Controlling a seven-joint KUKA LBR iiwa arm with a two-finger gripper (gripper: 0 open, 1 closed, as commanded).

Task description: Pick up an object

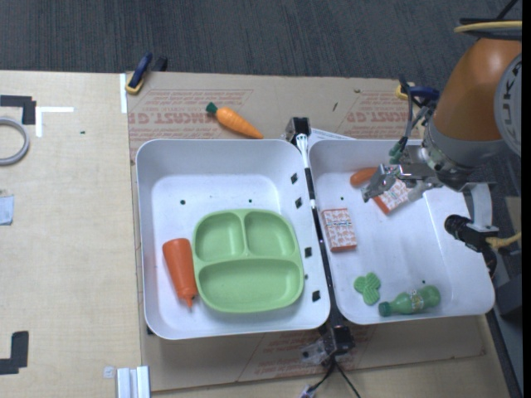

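My gripper (397,181) hangs over the back of the right bin (465,305). It is shut on a small red and white packet (395,197), which sits tilted between the fingers. An orange piece (362,175) lies just left of the gripper on the bin floor. Further forward in this bin are a red patterned box (338,228), a small green piece (367,285) and a green bottle (410,301) on its side.
The left bin (166,164) holds a green divided plate (247,260) and an orange carrot-like piece (179,269) beside it. A toy carrot (236,121) lies on the cardboard behind the bins. A black clip (298,128) sits at the bins' shared rim.
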